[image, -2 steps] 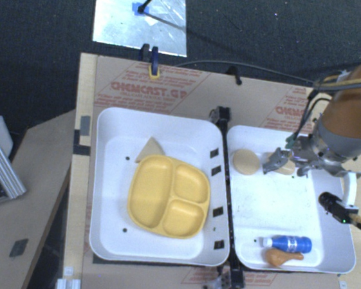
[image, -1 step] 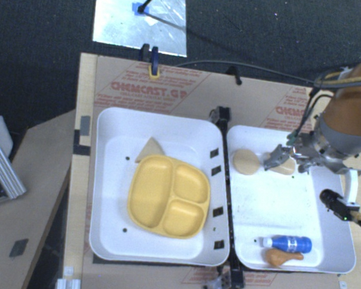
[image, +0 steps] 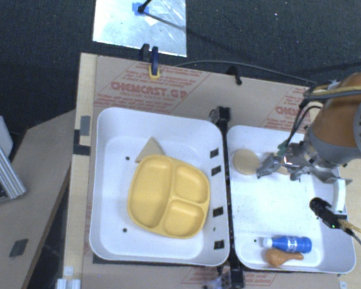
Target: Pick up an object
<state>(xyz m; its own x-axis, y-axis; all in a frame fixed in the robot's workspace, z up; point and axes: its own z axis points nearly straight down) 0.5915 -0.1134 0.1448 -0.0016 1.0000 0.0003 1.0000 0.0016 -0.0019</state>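
Blue bottle (image: 288, 243), label unreadable; "CHEMCAST GP" on brown board (image: 149, 90).

A blue bottle (image: 288, 243) lies on its side, touching an orange-brown piece (image: 282, 257), in the right bin (image: 277, 203).

Bench (image: 174, 85) — brown board surface printed with red lettering. Two shallow white bins sit directly on it, side by side, touching along a black divider: left bin (image: 108, 178), right bin (image: 342, 256). A blue-and-yellow clamp (image: 153, 62) grips the far edge.
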